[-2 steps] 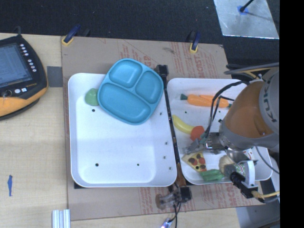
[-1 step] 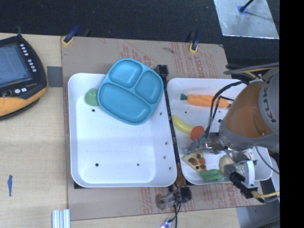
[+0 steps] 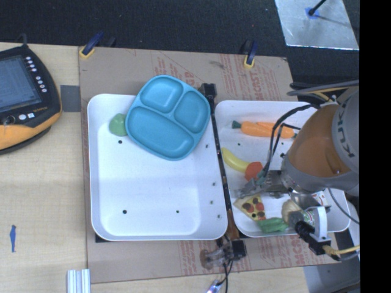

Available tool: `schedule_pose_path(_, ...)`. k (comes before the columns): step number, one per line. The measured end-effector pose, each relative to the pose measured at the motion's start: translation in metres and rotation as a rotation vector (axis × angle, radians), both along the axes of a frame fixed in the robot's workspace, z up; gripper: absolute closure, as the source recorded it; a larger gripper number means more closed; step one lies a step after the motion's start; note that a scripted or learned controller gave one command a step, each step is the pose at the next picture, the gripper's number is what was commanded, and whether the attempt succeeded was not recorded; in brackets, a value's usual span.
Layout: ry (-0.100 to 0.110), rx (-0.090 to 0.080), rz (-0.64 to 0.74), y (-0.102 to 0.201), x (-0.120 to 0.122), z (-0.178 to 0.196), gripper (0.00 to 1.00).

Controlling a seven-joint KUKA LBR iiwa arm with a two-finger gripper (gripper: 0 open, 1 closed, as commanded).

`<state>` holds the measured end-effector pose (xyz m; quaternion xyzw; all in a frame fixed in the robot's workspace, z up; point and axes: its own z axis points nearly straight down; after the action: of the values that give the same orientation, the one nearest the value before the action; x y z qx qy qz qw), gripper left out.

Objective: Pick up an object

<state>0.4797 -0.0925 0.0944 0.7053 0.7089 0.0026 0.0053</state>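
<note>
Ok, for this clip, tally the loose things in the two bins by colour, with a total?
Blue: 1, the divided plate in the left bin
Green: 2, a round piece beside the plate and a pod in the right bin
Orange: 1, the carrot
Yellow: 1, the banana
Red: 1, a small piece
Mixed: 1, the pizza slice
Total: 7 that I can make out; the arm covers part of the right bin.

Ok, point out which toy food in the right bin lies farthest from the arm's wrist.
The orange plastic carrot, lying at the bin's far edge. The yellow banana, red piece, pizza slice and green piece all sit closer to the wrist.
</note>
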Motion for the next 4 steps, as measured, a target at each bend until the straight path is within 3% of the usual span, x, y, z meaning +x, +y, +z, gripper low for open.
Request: schedule_pose_path(4, 0.010, 0.001, 0.001, 0.0000, -0.0031, -0.0029, 0.00)
